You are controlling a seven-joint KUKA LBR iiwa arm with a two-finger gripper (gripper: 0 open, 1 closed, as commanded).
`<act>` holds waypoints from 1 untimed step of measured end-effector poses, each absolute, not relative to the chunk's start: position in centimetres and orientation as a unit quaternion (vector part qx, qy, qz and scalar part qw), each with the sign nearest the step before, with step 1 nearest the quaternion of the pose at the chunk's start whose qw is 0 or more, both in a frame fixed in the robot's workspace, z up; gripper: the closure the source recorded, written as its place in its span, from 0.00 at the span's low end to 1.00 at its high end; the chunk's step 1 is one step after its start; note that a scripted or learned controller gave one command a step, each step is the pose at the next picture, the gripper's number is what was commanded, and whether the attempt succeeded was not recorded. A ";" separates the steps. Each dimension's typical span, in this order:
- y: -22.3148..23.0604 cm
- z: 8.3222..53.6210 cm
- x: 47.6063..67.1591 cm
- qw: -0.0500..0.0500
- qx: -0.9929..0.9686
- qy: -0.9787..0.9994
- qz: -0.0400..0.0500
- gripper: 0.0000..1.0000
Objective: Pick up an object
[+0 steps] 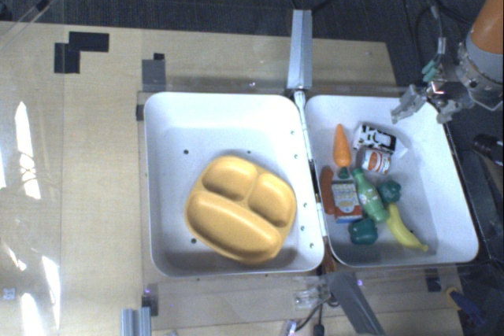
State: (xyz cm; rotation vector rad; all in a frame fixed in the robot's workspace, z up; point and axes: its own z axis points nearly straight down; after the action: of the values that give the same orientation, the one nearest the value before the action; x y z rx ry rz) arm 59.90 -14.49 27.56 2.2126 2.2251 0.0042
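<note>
Bread loaf (pixel 241 208) left bin | claw (pixel 425 104) spread wide (holding nothing) above right bin (pixel 461 193)

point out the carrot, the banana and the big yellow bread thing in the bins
carrot (pixel 341 145), camera view, middle of its orange body, right bin.
banana (pixel 402 230), camera view, middle of its yellow curve, right bin near the front.
bread loaf (pixel 240 207), camera view, centre of its top, left bin.

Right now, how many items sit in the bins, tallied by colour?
Yellow: 2, bread, banana
Orange: 1, carrot
Green: 3, bottle, two toys
Red or mixed: 4, carton, can, packet, sausage
Total: 10
</note>
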 end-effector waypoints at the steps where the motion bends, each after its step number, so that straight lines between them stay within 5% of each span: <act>1: -17.7 33.4 55.0 0.004 0.700 0.714 0.002 0.00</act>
State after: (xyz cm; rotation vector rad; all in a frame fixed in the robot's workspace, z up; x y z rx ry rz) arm 55.02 -17.71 33.44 2.1937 2.2389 0.0055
